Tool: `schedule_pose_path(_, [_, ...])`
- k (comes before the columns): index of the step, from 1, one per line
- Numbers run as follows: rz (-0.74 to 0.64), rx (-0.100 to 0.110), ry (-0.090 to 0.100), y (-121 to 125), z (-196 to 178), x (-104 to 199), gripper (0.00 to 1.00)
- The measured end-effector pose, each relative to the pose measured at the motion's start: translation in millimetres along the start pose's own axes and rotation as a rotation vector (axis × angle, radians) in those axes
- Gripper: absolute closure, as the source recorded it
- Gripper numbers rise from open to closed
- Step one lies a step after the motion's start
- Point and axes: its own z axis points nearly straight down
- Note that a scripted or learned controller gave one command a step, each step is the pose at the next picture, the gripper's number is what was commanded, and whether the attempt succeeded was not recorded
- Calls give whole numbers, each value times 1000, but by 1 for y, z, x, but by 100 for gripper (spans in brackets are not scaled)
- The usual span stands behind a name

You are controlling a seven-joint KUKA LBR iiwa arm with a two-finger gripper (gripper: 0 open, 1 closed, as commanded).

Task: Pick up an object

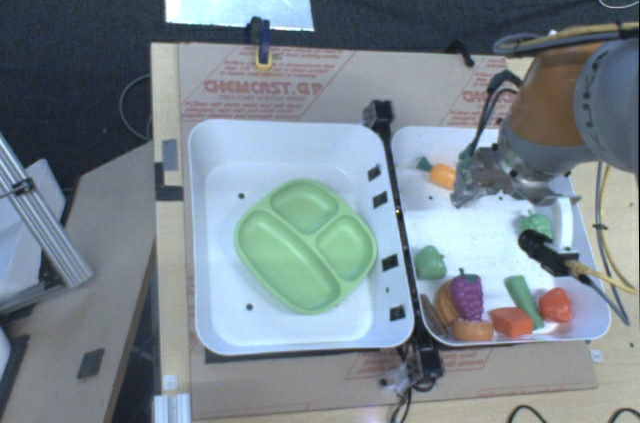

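The grey arm point(560, 106) reaches in from the right, its orange band above the wrist, and bends down into the far half of the right bin point(480, 236). The gripper point(468, 189) hangs low over the white floor there. Whether it is open or closed cannot be made out, and nothing is seen held in it.

Toy foods lie around the gripper. Nearest the camera, well apart from the gripper, a cluster sits along the bin's near edge: an orange piece point(472, 331), a red block point(511, 321), purple grapes point(466, 294), a green pod point(522, 297) and a red tomato point(556, 305). Between that cluster and the gripper, to the gripper's left, lies a green pepper point(430, 262). A small green toy point(537, 224) sits near the gripper's right. Just beside the gripper, on its left and slightly farther back, is a carrot point(439, 175), orange with a green top. Whether it touches the gripper is unclear.

Well to the gripper's left, the left bin point(230, 171) holds a green divided plate point(305, 246).
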Motion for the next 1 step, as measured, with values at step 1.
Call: schedule_pose_path(1, [0, 1, 0, -3, -62, -4, 100])
